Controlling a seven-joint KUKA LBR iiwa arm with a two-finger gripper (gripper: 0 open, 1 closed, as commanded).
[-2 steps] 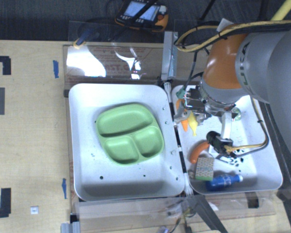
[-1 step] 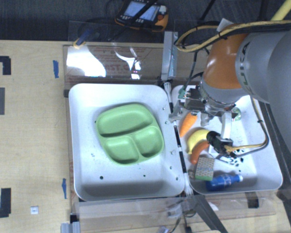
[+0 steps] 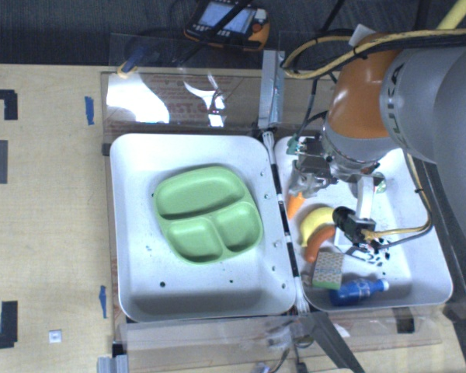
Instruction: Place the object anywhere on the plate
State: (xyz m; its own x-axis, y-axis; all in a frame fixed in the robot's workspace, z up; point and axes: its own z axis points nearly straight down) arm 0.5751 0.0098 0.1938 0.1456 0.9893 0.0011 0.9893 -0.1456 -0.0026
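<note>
Green plastic with three compartments: your plate [image 3: 206,212] lies in the middle of the left bin [image 3: 132,231], its large section turned toward 11 o'clock. Everything you could move to it lies in the right bin [image 3: 419,270]. The tool [image 3: 309,169] hangs over that bin's 10 o'clock corner, and you cannot tell whether it is wide or narrow. At the tool's 6 o'clock sits a small orange piece [image 3: 294,206]. Past it a banana [image 3: 317,218] touches a second orange piece [image 3: 316,243]. A speckled sponge [image 3: 328,268] lies at the banana's 6 o'clock, just beside a blue bottle [image 3: 359,290] at the bin's 6 o'clock edge. The bottle's label is too small to read. At 12 o'clock beyond the bins on the pale bench [image 3: 46,208] rests a handset [image 3: 225,20] whose lit screen is also unreadable.
</note>
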